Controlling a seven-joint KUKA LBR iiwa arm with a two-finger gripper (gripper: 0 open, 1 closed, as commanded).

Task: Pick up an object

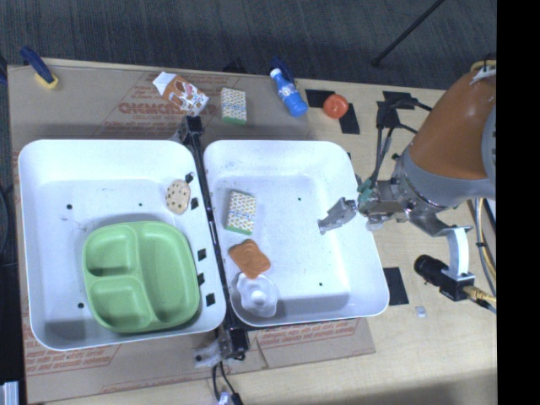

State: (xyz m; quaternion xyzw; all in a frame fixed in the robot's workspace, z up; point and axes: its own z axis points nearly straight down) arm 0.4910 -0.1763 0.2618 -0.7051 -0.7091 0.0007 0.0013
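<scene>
The end effector, grip state unclear, hangs over the right bin's right edge; approach step; next, descend onto the packet.

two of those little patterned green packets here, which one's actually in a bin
The patterned packet lying in the right bin, near its left wall above the orange piece. The other packet sits outside on the cardboard behind the bins.

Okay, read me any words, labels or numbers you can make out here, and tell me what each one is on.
Red print on the cardboard sheet under the bins: too blurred to read.
Patterned packet in the right bin: no legible text.
Snack wrapper behind the bins: print too small.
</scene>
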